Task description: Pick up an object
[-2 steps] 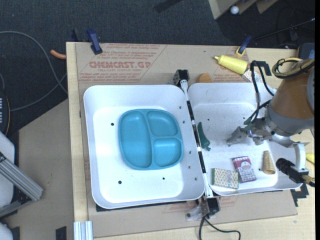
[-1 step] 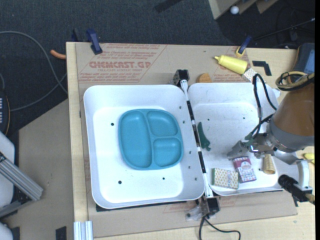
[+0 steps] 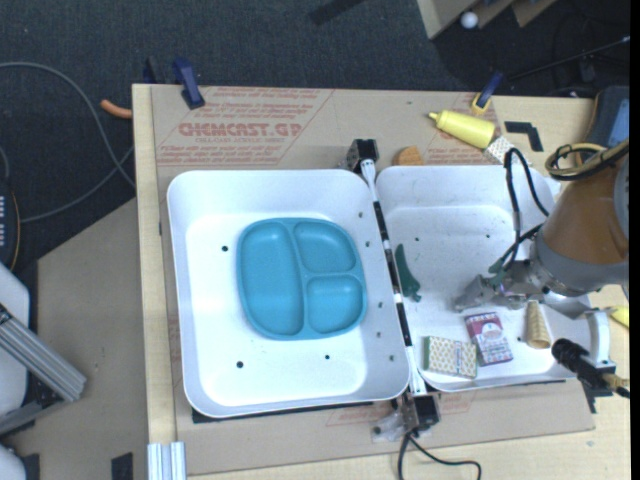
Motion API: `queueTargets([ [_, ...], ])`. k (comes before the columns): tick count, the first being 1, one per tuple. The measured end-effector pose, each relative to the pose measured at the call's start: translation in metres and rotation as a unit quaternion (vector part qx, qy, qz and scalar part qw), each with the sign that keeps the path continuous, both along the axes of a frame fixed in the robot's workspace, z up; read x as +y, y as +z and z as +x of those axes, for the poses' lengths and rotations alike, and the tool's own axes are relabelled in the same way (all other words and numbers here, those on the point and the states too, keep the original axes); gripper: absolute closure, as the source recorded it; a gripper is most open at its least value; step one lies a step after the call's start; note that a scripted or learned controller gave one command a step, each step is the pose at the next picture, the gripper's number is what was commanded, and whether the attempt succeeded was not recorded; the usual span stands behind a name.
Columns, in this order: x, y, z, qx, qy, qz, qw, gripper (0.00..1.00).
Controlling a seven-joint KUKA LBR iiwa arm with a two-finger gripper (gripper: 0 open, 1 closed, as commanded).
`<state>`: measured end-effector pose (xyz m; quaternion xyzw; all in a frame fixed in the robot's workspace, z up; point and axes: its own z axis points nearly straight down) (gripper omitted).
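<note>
End effector (image 3: 487, 290), grip state unclear, hovers above the red card packet (image 3: 488, 337); it may slide away flat.

Left bin: we see a blue three-compartment plastic tray (image 3: 300, 276).
Right bin: we see the gripper (image 3: 485, 293) above a small red packet (image 3: 489, 337) and patterned pouch (image 3: 451, 357).

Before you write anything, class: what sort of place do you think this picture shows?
Probably a robotics lab bench. A grey arm with an orange band reaches over two white bins clamped to a board, one holding a blue divided plate, with cables trailing on the floor.
</note>
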<state>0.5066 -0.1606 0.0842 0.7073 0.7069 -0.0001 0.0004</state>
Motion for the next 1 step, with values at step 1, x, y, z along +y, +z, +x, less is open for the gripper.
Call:
queueTargets([
  [1, -0.0191, 0.1744, 0.0990, -0.002, 0.001, -0.0005, 1.0000, 0.00],
])
